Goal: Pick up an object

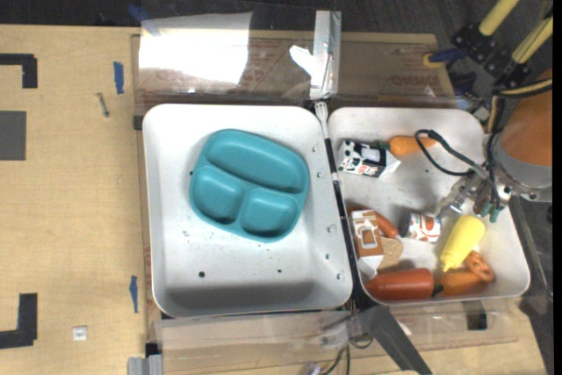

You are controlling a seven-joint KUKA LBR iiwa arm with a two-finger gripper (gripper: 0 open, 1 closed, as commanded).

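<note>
Item: yellow bottle-shaped toy [462,242], judged the likeliest pick, in the right bin [413,120]. It lies directly under the pincer [471,200], its top toward the pincer and its lower end pointing away, down-left. It is judged light, hard and smooth, so somewhat slippery; the rounded body is best taken across its width, near the middle, where it is fattest. No writing is made out on it.

Pincer: at the right edge of the bin, low over the yellow toy. How far it is open cannot be told, and nothing is seen held in it.

Neighbouring items, relative to the pincer:
- Small red-and-white packet [425,228], just left and a little below; markings too small to read.
- Orange pretzel-like piece [469,270], below, touching the yellow toy's lower end.
- Red sausage-shaped toy [400,283], below and to the left, against the bin's near wall; judged smooth and prone to roll.
- Brown printed card [370,232], well to the left; print unreadable.
- Black-and-white carton [363,158], up and to the left; pattern seen, lettering illegible.
- Orange carrot-like piece [402,145], up-left, beside the carton.
- Teal divided plate [249,183], far left, in the left bin [176,215].
</note>
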